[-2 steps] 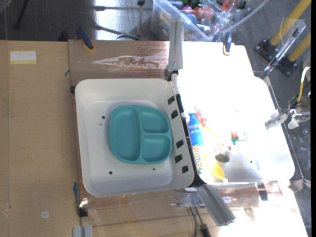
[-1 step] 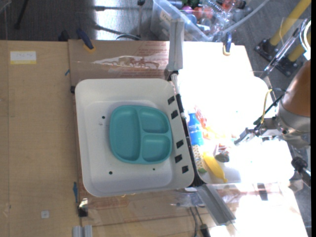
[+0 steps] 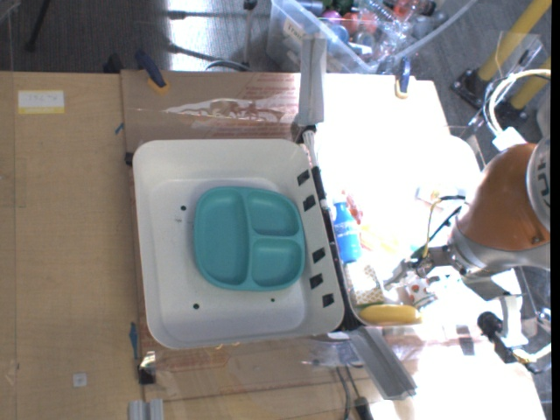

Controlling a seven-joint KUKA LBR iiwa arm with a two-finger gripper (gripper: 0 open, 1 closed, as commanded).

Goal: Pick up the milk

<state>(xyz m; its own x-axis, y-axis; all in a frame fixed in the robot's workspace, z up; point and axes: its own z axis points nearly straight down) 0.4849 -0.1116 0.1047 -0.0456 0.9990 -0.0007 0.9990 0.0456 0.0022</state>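
While the claw [image 3: 411,280] hangs low, its opening impossible to judge, I cannot pick out the milk in the glare; a banana [image 3: 389,314] just below and blue bottle [image 3: 346,234] to its left risk a wrong grab.

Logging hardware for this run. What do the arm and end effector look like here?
The arm has a rounded orange band above a grey metallic wrist section. Thin dark cables loop from the wrist toward the end effector, a small cluster of grey and dark parts with pale bits. Glare over the right bin washes out finer detail; no markings are legible.
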